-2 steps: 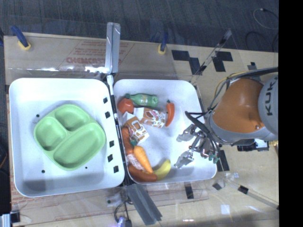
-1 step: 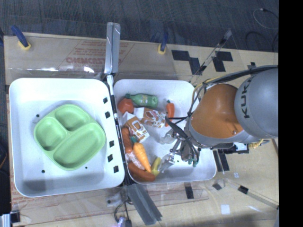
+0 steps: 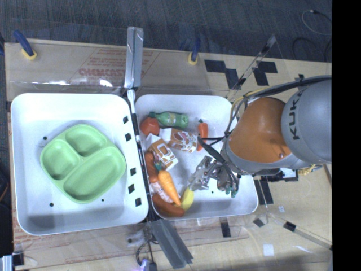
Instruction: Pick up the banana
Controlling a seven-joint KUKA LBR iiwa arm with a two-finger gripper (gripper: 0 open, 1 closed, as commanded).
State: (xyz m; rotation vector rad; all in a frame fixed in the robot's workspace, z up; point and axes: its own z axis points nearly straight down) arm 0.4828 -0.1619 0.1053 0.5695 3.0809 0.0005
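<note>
I hang low in the right bin (image 3: 240, 205), my gripper (image 3: 198, 180) just above the banana (image 3: 187, 198), which lies by the bin's near wall beside the carrot (image 3: 168, 186). I cannot tell how my fingers stand. The green plate (image 3: 83, 162) sits in the left bin (image 3: 28, 151)
</note>
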